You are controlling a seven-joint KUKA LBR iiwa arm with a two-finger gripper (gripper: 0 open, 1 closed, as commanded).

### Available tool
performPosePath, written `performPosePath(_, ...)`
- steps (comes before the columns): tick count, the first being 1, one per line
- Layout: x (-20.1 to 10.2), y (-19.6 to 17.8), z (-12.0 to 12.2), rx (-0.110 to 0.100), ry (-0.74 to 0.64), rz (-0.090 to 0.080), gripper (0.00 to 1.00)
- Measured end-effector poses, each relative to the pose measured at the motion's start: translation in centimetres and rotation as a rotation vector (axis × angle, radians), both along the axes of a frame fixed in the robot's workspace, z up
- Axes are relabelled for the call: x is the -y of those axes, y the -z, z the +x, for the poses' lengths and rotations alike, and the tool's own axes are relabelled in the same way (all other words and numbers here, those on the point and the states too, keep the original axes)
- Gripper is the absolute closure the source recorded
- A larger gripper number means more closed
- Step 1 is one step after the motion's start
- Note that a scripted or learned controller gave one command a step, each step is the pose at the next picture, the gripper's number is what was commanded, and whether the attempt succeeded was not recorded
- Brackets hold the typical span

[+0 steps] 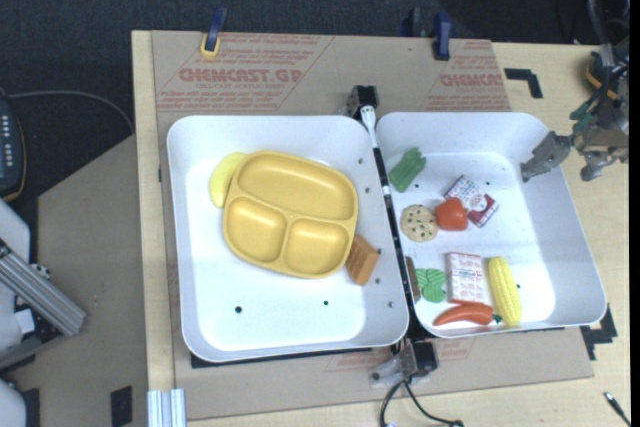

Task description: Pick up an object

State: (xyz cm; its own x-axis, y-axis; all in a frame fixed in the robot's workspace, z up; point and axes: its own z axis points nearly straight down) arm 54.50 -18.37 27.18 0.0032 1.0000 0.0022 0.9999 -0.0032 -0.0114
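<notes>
Looking down on toy food scattered in the right bin (560, 215), none of it lifted.

Finding, near the bin's middle, a red tomato-like piece (452, 214) touching a red-and-white packet (474, 199) at its two o'clock. Finding a round cookie (418, 223) just beside the tomato at nine o'clock, and a green vegetable piece (407, 168) toward the bin's eleven o'clock corner.

Seeing a cluster along the six o'clock edge: a green leafy piece (432, 285), a red-and-white box (466, 277) just beside it, a yellow corn cob (504, 290) at the box's three o'clock, and a red sausage-like piece (464, 315) lying below the box.

Hovering at the bin's two o'clock, over its right rim: the gripper (572, 160), fingers spread apart and grasping nothing, well apart from every toy.

Moving outward to the left bin (200, 245): holding a yellow divided tray (290, 213), a yellow piece (222, 177) peeking out from under the tray at ten o'clock, and a brown block (362, 261) touching the tray at four o'clock.

Resting both bins on a cardboard sheet (320, 70), pinned at twelve o'clock by two blue clamps (214, 33).
</notes>
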Motion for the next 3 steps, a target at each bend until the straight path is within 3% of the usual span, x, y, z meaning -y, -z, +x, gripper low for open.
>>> performPosePath(1,0.0,-0.7,0.2,0.012,-0.003,-0.003,0.0)
performPosePath(3,-0.7,11.2,-1.0,0.004,-0.003,0.001,0.0)
